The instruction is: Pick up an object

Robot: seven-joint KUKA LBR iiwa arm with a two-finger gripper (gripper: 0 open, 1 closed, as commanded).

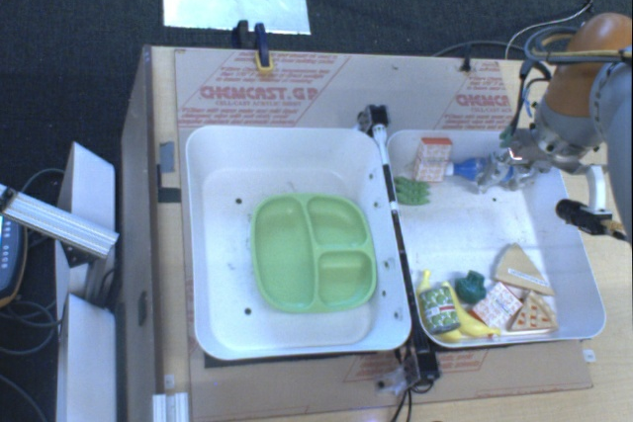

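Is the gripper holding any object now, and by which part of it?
It cannot be told. The gripper is low in the right bin, at a blue object beside the small carton.

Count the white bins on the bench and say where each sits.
2. The left bin holds a green divided plate; the right bin, touching it, holds the small items under the gripper.

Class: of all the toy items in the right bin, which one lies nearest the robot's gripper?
The blue item at the bin's far end, right beside the gripper; the carton sits farther left.
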